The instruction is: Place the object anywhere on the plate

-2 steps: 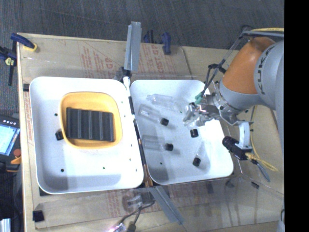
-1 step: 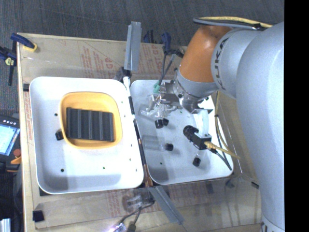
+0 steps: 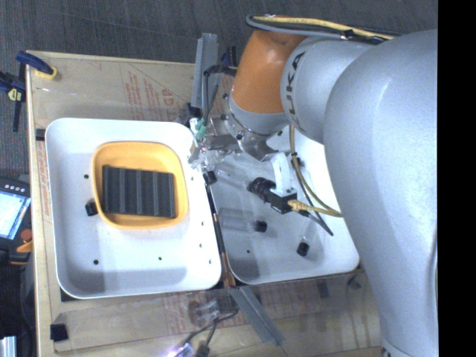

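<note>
Robot arm [image 3: 349, 125] reaches over the right bin [image 3: 327, 262] while the yellow plate [image 3: 141, 155] sits in the left bin [image 3: 111, 274].

The gripper [image 3: 212, 146] hangs near the wall between the two bins, at the right bin's upper left; its opening cannot be made out, nor anything in its hold. The plate carries a dark ridged insert [image 3: 139, 192]. The object to be moved cannot be picked out. The grey arm and its orange band [image 3: 260, 73] hide much of the right bin. Cables [image 3: 316, 207] trail across that bin; blue clamps [image 3: 33, 64] grip the surface [image 3: 134, 76] at upper left.
</note>
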Controlling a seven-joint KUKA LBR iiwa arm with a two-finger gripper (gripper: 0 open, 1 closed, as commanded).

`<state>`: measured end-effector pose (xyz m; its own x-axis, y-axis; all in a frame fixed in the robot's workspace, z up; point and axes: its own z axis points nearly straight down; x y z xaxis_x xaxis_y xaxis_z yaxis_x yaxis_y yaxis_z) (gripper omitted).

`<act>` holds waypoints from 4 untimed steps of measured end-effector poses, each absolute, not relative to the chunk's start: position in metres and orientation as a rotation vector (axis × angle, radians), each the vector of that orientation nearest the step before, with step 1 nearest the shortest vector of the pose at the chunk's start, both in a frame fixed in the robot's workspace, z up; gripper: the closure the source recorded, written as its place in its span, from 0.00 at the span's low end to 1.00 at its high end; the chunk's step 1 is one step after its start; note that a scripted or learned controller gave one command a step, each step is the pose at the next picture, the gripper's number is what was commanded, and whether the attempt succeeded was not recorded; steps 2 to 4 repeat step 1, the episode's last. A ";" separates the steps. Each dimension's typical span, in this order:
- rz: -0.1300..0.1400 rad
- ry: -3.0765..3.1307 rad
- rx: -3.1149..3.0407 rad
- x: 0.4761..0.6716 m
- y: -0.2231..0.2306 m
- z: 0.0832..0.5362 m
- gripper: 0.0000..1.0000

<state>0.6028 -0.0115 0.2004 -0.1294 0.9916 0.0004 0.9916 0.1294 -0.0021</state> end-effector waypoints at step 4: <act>0.002 -2.360 -2.072 0.603 -0.012 0.201 0.00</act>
